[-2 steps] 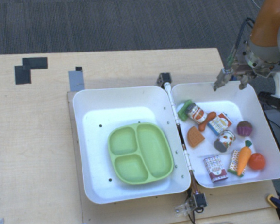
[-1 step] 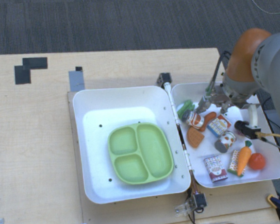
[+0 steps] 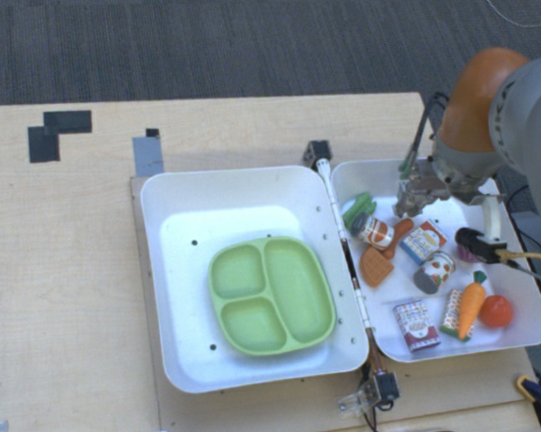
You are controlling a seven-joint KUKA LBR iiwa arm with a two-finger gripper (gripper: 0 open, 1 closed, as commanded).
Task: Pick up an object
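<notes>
Where fingers (image 3: pixel 413 209) hover, a can (image 3: pixel 377 232) lies just beside.

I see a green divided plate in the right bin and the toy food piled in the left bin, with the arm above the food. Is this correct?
Not quite: the bins are swapped. The camera view shows the green divided plate in the left bin, and the toy food, such as the carrot and tomato, in the right bin. The arm is indeed above the food.
</notes>
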